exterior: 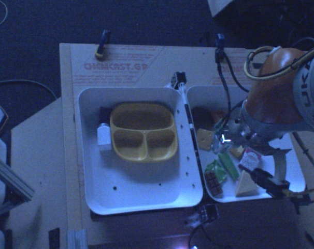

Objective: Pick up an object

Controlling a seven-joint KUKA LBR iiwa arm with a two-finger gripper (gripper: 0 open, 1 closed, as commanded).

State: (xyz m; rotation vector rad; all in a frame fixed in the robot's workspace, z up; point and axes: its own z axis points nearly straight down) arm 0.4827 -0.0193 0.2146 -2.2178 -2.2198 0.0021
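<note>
A: Stock check, nearest edge first. What sits at the front of the right bin (301, 176)?

B: Item one: a brown chocolate-like block (214, 183) at about seven o'clock in that bin, against the front wall. Item two: a pale wedge (245, 185) at six o'clock, just beside the block. Item three: a green strip (228, 165) and a green crumpled piece (214, 169), just behind the block.

A: Middle of the bin?

B: Item four: a small pink-and-white packet (250, 160), near the centre. Item five: a pale yellow cube (204, 138) at nine o'clock. Item six: a dark lump (202, 116) at eleven o'clock, by the far wall.

A: And the arm?

B: The gripper (225, 139) hangs over the bin's centre-left, between the yellow cube and the packet. The light is too dim to tell whether its claw is apart or together, and I see nothing in it.

A: Left bin (89, 134)?

B: Item seven: a yellow divided plate (144, 131) at centre. Item eight: a small white bottle (104, 136) touching the plate at its nine o'clock.

A: Advice for the pick?

B: Nothing looks lifted yet. I'd judge the yellow cube or the green strip the closest targets. Centre squarely over one piece, well clear of its neighbours and the bin wall, then descend straight; the crowding at the front risks a pinch on two things at once.
</note>
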